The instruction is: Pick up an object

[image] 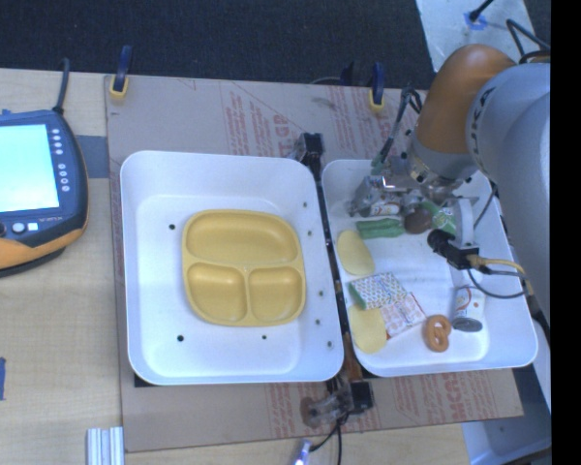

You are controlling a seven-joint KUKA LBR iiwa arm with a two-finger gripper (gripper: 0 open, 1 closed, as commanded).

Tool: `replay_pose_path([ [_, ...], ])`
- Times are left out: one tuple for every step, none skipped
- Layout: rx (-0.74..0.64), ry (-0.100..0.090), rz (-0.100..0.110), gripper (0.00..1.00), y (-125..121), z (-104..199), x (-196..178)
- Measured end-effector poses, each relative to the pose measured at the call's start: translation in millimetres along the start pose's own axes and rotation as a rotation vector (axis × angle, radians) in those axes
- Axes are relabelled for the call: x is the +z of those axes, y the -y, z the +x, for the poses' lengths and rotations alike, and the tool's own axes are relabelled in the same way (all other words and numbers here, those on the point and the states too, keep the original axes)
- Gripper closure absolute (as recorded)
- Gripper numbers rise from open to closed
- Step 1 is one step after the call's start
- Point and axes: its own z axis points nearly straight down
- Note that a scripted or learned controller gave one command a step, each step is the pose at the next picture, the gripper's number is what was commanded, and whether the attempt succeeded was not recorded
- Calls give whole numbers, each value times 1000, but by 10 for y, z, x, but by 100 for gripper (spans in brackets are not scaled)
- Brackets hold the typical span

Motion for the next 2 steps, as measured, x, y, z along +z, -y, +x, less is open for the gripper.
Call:
replay_pose_path([
  [3,-1,-4,0,-5,-247,-7],
  [3,-1,-6,0,-6,-431,-9],
])
